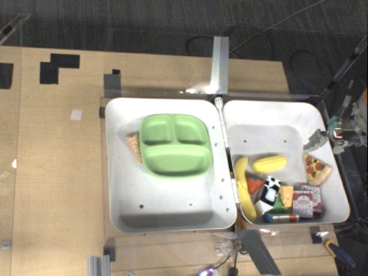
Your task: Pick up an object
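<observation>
Toy food in the right bin (270, 122)
Pizza slice (317, 169) lies flat by its right wall; corn cob (269, 164), banana (244, 188), small box (306, 202) cluster along its front.

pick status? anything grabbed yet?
Done: nothing lifted that I can see. In hand: gripper sits low at the right bin's right wall, just above the pizza slice; nothing visible between its fingers. Left: the grasp and lift. Banana, corn and green tray lie untouched.
</observation>
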Motion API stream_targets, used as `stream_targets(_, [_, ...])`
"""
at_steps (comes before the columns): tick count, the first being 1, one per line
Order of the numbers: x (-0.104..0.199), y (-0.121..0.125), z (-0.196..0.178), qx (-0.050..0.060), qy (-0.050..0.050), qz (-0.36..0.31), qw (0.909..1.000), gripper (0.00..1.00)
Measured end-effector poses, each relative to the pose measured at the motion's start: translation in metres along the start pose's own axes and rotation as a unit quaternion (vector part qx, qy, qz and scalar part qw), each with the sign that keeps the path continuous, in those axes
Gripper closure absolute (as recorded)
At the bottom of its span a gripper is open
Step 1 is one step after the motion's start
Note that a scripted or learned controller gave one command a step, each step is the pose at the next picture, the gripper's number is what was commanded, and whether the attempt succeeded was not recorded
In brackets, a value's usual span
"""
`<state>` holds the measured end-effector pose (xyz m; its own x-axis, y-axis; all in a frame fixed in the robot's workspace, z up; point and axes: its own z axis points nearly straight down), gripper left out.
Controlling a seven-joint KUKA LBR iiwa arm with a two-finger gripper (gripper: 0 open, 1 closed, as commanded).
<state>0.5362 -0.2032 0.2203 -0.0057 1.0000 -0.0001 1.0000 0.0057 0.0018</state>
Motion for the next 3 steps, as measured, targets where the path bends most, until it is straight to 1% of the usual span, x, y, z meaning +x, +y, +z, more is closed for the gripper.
stream_targets(1, [-0.003, -0.024, 0.08, 0.0, 0.0, 0.002, 1.0, 0.0])
stream_targets(2, [0.004, 0.008, 0.126, -0.003, 0.003, -0.037, 0.9993, 0.0])
stream_targets(3, [0.002, 0.009, 0.116, -0.004, 0.001, -0.037, 0.9993, 1.0])
